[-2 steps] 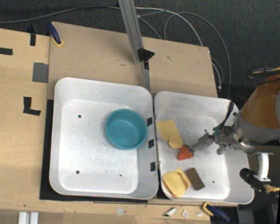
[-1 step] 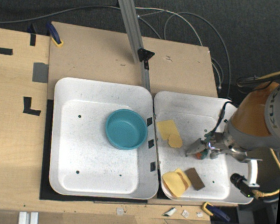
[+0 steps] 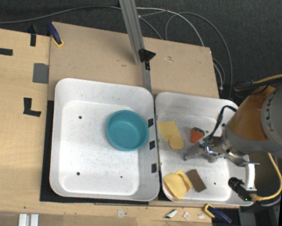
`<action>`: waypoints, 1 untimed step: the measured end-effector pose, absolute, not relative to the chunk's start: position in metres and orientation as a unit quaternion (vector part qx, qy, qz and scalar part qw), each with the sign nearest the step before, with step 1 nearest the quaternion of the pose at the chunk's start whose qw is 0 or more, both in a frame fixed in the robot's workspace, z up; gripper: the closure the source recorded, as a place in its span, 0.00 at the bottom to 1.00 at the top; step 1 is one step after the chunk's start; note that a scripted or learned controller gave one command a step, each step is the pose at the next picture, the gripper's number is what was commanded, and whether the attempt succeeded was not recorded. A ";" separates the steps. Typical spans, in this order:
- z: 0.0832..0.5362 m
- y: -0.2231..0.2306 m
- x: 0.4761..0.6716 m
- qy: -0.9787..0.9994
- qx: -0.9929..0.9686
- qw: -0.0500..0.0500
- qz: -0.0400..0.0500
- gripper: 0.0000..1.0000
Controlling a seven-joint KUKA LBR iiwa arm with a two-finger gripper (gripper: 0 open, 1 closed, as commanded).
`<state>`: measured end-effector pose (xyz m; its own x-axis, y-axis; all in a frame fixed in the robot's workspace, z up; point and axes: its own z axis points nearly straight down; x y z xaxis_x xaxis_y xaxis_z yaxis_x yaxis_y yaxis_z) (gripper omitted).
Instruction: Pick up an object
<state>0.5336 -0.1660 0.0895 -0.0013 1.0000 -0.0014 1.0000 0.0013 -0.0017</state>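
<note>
At the near edge, a pale wooden surface [image 3: 7,135] is seen, marked with strips of black tape, with a blue-and-yellow clamp [image 3: 216,213] fixed by the right bin's near corner. Two shallow white bins are set side by side on it. In the right white bin [image 3: 182,103], nearest the camera, a pale yellow rounded block [image 3: 176,184] is laid just beside a small dark brown rectangular block [image 3: 197,180]. Further in, the gripper [image 3: 197,150] is lowered to the bin floor; how far it is opened cannot be told, and nothing is seen held. A small red-orange object with a green top [image 3: 196,134] is found just beyond it, and a flat yellow piece [image 3: 170,133] lies to its left. In the left white bin [image 3: 68,177] a teal round bowl [image 3: 126,129] is placed upright near the right wall. Beyond the bins, a brown board [image 3: 97,54], a slanted grey metal pole [image 3: 133,20] and loose cables [image 3: 192,19] over dark carpet are seen.
</note>
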 end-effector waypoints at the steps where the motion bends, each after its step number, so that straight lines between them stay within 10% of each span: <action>1: 0.100 -0.165 0.534 -0.708 -0.706 0.000 0.001 1.00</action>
<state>0.5337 -0.1654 0.0999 -0.0021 1.0000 -0.0004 1.0000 0.0021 -0.0015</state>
